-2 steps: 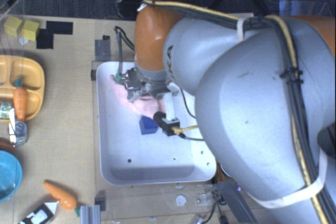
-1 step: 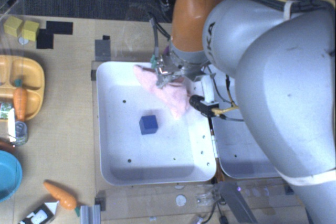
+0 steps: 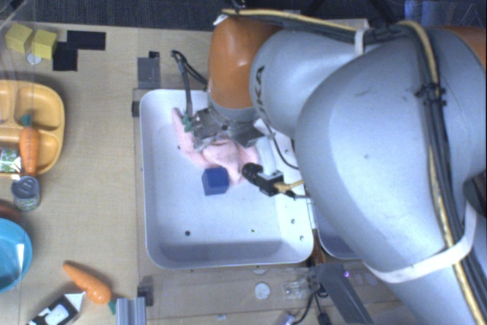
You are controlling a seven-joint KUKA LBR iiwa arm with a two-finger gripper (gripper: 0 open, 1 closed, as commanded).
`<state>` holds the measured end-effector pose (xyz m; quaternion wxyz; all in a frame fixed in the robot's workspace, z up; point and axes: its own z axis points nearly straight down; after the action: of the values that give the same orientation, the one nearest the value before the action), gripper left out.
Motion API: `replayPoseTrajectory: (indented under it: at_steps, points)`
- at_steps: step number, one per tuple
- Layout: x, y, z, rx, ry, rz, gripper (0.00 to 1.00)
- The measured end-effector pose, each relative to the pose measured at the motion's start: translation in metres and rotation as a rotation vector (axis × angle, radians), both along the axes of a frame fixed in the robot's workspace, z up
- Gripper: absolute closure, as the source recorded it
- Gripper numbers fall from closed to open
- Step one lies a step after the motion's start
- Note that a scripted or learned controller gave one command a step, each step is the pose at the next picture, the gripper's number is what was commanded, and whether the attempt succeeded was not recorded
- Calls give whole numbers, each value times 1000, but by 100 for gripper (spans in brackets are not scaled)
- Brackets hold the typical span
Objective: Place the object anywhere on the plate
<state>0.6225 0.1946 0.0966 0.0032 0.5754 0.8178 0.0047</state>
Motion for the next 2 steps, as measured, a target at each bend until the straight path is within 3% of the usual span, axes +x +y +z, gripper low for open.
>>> replayPoseTrajectory:
  at_steps: [1, 2]
  points:
    - [-9, -56, 78, -4, 3, 155, 100]
    - [-5, 10, 42, -1, 6, -29, 100]
